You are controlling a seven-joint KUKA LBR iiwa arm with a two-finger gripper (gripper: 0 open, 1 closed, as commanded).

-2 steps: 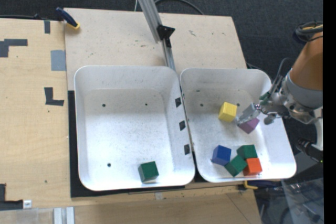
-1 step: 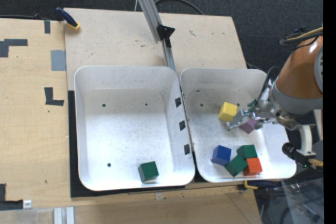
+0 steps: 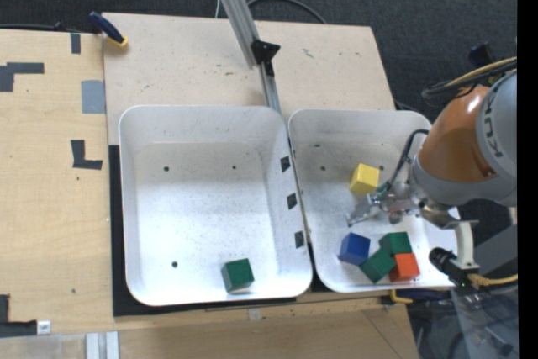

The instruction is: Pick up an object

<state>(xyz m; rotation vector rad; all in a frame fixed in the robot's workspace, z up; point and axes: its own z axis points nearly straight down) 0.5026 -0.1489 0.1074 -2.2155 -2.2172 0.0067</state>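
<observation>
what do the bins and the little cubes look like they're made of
Bins: likely thin moulded plastic, matte white, with rounded corners and scuffed, speckled floors. Cubes such as the yellow cube and green cube: solid-coloured, sharp-edged, matte; painted wood or plastic, cannot tell which.

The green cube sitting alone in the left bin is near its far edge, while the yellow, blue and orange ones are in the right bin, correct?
Not quite. In the camera view the lone green cube sits near the left bin's near edge, not the far one. The rest is right.
</observation>
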